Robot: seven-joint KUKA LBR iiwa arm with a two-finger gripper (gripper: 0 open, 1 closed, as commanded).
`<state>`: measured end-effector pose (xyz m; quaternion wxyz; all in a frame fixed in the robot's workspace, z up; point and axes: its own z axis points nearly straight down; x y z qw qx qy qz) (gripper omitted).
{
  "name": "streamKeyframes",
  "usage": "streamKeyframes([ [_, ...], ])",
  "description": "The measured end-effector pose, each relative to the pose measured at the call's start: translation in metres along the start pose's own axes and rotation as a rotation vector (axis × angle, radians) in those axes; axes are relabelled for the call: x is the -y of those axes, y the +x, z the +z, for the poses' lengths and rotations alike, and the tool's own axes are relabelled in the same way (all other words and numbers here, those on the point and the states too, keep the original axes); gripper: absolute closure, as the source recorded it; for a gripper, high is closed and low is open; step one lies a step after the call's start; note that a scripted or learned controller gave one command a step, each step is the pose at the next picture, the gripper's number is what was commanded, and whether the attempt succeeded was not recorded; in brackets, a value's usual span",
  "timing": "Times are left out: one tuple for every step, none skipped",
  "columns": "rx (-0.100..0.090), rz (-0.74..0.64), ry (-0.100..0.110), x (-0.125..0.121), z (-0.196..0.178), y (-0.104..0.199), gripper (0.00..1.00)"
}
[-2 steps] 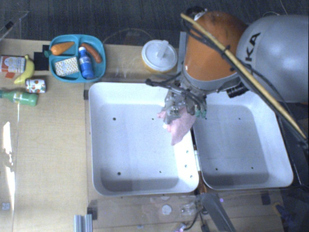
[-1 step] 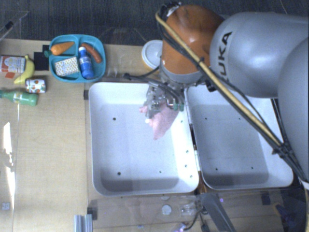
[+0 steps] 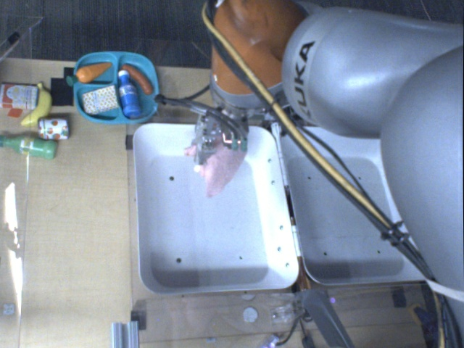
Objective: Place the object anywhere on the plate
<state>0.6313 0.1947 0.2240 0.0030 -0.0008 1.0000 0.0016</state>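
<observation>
The gripper (image 3: 217, 142) hangs over the upper part of the left bin (image 3: 167, 267), toward twelve o'clock of its floor. Its fingers are dark and blurred against the mechanism above, and a pale pink object (image 3: 221, 171) sits right under them, its top edge meeting the fingertips. The overlap hides the contact, so I cannot tell whether the fingers are spread, pressed together or pinching the pink object, nor whether that object is lifted or lying on the bin floor. It is soft-edged and smeared, tapering toward six o'clock; what it is cannot be made out.

Above the gripper, the orange band (image 3: 250, 31) and the grey arm (image 3: 377, 71) cover the frame from one to five o'clock, hiding much of the right bin (image 3: 348, 267). A yellowish cable (image 3: 319, 165) runs diagonally down across it.

At ten o'clock from the gripper, outside the bins, stands a blue divided plate (image 3: 148, 71) holding a few small items, among them an orange one and a blue bottle; the rest are too small to identify. Further toward nine o'clock, small clutter (image 3: 40, 122) lies on the bench (image 3: 72, 230), partly cut off by the frame edge.
</observation>
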Motion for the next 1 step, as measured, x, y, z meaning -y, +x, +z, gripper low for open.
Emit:
streamKeyframes([
  [0.000,0.000,0.000,0.0001,-0.0001,-0.0001,0.00],
])
